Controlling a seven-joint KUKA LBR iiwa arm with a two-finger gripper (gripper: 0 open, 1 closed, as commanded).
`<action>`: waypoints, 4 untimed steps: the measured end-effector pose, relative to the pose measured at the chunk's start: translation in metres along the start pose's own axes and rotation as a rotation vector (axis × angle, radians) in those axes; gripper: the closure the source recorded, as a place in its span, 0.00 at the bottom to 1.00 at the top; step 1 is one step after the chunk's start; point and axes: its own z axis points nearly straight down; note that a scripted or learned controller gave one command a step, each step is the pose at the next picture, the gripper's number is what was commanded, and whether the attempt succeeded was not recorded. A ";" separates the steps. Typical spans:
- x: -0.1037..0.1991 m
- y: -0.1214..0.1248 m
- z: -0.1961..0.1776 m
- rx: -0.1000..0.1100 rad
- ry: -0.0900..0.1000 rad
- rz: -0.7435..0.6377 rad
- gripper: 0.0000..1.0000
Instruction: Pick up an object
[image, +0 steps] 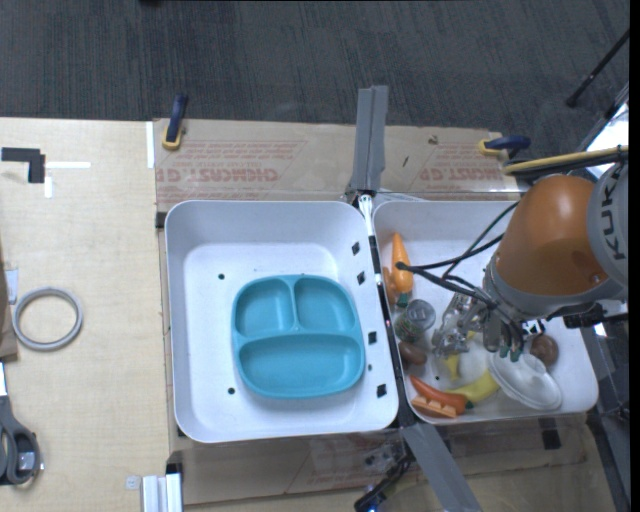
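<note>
My gripper (455, 335) hangs low in the right bin (470, 222), under the arm's orange band (550, 245). Its metal fingers sit right over a yellow banana (478, 388) and small food items. A carrot (400, 262) lies at the bin's left wall. Below it are a round metal-topped piece (415, 315) and a brown piece (413, 352). A red pepper-like slice (438, 397) rests at the front. A clear bowl (530, 385) and a brown ball (544, 349) lie to the right. I cannot see anything held between the fingers.
The left bin (190, 330) holds a blue divided plate (298, 336). A grey tape ring (45, 318) and scissors (18, 452) lie on the bench at far left. Cables trail from the wrist across the right bin.
</note>
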 end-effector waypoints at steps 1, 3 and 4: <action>0.000 0.000 0.000 0.000 0.000 0.000 0.00; -0.007 0.005 0.010 0.000 0.006 -0.063 0.00; -0.008 0.005 0.001 0.000 0.003 -0.063 1.00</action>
